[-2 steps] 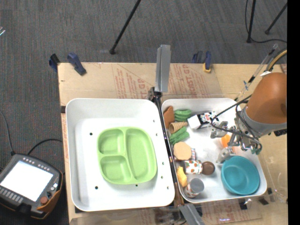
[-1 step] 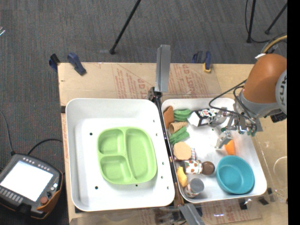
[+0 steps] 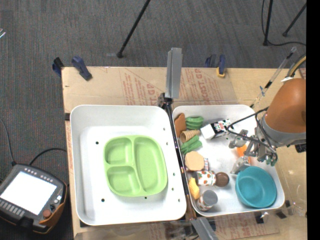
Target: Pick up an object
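Your grey two-finger gripper (image 3: pixel 248 151) is hanging over the right shallow white bin (image 3: pixel 240 109), just above the round teal plastic bowl (image 3: pixel 255 186). Something small and orange (image 3: pixel 241 149) is sitting right under it, touching or not I can't say. Jaws: can't tell. You're wanting a straight drop, clear of that bowl rim

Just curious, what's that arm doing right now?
Pincer low in right bin, grip unclear. Nothing seen held. Teal bowl beside it; toys crowd the left.
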Motion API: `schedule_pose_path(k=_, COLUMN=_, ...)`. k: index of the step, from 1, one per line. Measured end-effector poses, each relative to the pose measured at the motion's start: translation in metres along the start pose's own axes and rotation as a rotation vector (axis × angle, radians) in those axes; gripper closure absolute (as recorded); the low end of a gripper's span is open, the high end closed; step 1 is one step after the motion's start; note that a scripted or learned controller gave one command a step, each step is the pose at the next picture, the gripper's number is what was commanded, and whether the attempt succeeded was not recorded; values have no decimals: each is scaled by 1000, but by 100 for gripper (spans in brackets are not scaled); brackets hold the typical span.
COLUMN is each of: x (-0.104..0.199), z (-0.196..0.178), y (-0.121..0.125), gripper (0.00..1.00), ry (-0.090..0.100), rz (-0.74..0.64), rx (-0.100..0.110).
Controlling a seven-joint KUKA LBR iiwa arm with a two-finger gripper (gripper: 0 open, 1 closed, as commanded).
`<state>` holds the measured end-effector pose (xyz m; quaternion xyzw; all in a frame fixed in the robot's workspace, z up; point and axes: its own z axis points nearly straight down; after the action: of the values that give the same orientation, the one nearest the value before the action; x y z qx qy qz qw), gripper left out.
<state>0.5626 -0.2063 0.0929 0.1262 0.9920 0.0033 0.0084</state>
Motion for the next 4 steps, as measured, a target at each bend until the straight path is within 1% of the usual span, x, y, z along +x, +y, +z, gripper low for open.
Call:
schedule_pose_path(k=1, x=31, z=3, y=-7, gripper=0, ry=10, rz=42, rx=3)
schedule_pose_path(k=2, x=20, z=5, y=3, gripper=0, ry=15, rz=29, rx=5)
schedule_pose_path(k=3, x=19, z=-5, y=4, gripper=100, ry=13, rz=24, rx=4)
schedule_pose_path(k=4, x=18, z=-5, y=8, gripper=0, ry=11, rz=22, rx=-1)
